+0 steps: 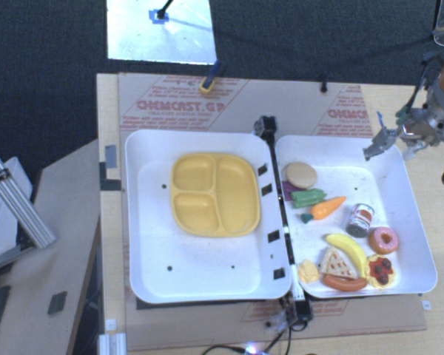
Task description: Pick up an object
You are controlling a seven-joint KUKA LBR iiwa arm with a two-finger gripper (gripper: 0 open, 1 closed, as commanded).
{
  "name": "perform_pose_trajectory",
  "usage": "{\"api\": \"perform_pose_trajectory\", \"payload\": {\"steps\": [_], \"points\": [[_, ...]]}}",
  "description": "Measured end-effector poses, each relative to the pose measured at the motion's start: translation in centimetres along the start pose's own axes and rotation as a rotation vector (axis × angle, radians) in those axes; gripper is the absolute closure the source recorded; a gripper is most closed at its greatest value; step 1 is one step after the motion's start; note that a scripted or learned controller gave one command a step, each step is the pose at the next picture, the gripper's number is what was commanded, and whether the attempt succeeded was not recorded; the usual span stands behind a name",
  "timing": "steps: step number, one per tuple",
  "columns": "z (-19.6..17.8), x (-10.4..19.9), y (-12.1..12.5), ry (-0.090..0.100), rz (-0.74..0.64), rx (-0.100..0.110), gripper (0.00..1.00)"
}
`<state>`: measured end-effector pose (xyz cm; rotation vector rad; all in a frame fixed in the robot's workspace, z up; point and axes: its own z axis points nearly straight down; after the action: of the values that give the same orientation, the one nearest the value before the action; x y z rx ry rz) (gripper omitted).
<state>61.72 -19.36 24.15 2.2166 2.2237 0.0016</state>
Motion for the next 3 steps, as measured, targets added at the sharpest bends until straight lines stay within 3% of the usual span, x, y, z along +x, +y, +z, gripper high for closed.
{"api": "perform_pose_trajectory", "payload": {"steps": [3], "points": [[15.9, 0.9, -0.4, 0.001, 0.001, 0.005, 0.00]]}}
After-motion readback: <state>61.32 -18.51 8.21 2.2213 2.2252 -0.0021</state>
